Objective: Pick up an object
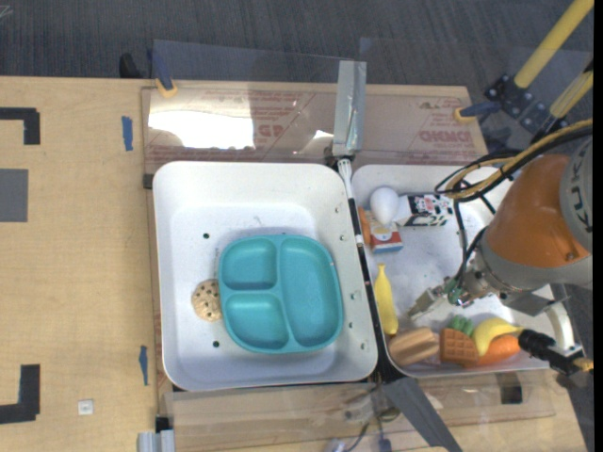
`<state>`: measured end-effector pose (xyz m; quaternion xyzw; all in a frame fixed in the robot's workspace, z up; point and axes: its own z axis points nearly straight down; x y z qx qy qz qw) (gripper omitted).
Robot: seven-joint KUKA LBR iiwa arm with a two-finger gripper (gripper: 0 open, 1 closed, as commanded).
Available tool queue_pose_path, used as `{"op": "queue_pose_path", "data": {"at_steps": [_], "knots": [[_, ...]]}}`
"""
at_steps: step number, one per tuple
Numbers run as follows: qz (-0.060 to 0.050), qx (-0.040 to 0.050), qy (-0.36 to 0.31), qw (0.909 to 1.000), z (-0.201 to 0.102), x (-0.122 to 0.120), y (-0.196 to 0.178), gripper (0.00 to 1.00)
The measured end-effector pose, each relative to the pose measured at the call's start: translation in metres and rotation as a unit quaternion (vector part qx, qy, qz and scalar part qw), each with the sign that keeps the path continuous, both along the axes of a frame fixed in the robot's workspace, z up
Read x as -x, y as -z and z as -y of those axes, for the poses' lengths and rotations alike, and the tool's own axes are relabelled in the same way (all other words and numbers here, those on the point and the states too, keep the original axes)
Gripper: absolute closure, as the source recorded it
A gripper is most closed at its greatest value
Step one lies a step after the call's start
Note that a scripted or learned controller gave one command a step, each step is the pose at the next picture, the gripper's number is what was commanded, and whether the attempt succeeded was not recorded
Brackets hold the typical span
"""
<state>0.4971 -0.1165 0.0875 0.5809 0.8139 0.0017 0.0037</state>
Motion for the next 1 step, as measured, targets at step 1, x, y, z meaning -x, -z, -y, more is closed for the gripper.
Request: {"op": "queue_pose_path", "data": {"at_steps": [1], "knots": [[-0.003,-0.0012,0.203,0.9792,0.0221,0.0153,-0.003,0.0]]}}
